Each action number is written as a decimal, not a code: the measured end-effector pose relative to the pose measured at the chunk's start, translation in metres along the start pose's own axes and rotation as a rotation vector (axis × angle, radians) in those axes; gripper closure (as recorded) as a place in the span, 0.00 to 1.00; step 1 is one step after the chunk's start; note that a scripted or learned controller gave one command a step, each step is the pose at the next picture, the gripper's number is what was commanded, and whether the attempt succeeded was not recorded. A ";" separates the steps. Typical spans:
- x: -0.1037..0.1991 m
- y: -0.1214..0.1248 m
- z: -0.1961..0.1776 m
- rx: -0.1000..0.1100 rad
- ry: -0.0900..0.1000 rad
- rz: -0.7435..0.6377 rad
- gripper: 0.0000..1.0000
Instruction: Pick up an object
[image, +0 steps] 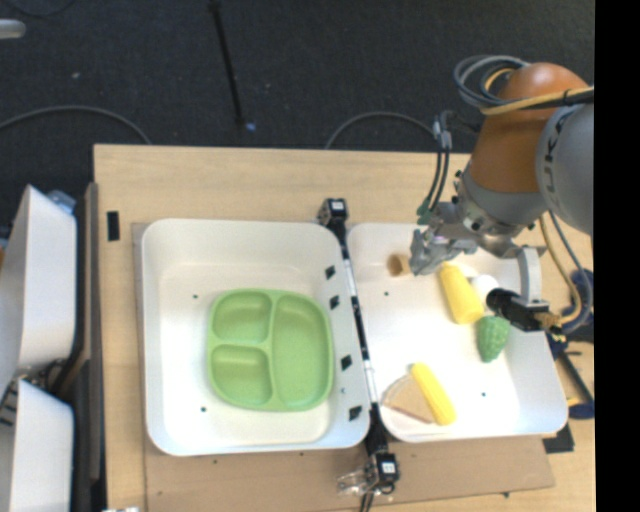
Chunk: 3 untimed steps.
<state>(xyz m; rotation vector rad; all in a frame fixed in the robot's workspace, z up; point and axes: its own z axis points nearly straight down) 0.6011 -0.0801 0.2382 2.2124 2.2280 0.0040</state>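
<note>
Gripper (432, 250) sits at upper part of the right bin (400, 330), fingers too blurred and dark to tell if spread or pinched. Small brown object (397, 264) just left of it, hard to identify. Yellow cylinder (460, 293) just right of the gripper, lying tilted, its upper end touching or tucked under the wrist.

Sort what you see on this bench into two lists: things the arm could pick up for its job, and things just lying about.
Belongs to the job:
gripper
yellow cylinder
green toy
yellow block
tan wedge
small brown piece
right bin, which holds them

Just lying about:
green divided plate
left bin
</note>
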 end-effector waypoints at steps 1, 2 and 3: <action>0.056 0.006 0.008 0.003 0.000 0.000 1.00; 0.103 0.022 0.002 0.000 0.000 0.000 1.00; 0.157 0.024 -0.006 0.001 0.001 0.000 1.00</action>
